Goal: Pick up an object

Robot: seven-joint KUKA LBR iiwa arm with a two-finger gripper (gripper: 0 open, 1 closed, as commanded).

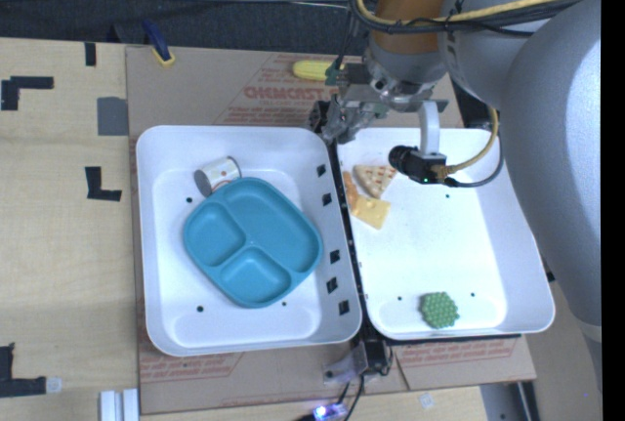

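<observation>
Two shallow white bins sit side by side on the bench. Inside the left bin (156,214), a blue divided tray (252,240) lies near the middle, slightly turned, and a small grey cup (217,174) lies on its side, touching the tray's far left edge.

At the far end of the divider between the bins hangs the gripper (339,121), just above the near-left far corner of the right bin (488,243); whether it is clenched or released cannot be told, since the wrist hardware hides that part. Nothing can be seen grasped there. The arm (508,28) fills the far right of the view, with its orange band above the wrist.

Just beside the gripper, toward the near side, two tan wedge-shaped pieces (368,194) rest against the right bin's left wall, one overlapping the other. A green bumpy ball (438,309) sits well apart from the gripper, close to the right bin's near edge. A yellow object (312,70) lies on the cardboard beyond the bins.
</observation>
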